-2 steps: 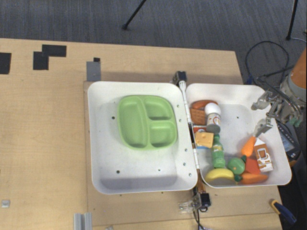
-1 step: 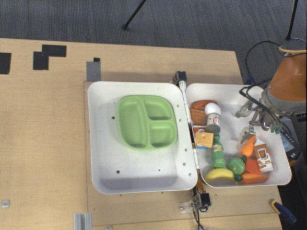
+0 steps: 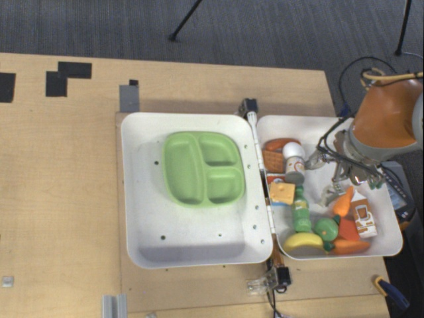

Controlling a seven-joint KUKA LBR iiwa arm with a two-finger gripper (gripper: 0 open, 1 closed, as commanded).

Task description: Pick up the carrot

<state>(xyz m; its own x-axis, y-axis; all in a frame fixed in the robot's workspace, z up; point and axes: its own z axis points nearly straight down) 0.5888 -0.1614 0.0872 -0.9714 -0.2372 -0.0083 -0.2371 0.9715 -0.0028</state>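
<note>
- Hovering over the right bin, the gripper sits low among the toy food, its metal fingers pointing down at the upper end of the carrot.
- How wide the claw stands, I cannot tell; the fingers blur into wrist hardware, and nothing shows plainly between them, so I would not call the carrot held.
- Carrot position: it lies tilted in the right part of that bin, just beside a small carton and above a red-orange piece.
- Crowding is the main risk, in my judgement. A green vegetable, a green bottle and a banana lie close by, so a slightly off close could pinch a neighbour or shove the carrot aside.
- Because the carrot is tilted and tapered, a grip near its tip may slip off as the arm lifts.
- The carton touching the carrot could be dragged up or tipped over by a rising finger.
- Well apart in the left bin, the green divided plate is out of harm's way.
</note>
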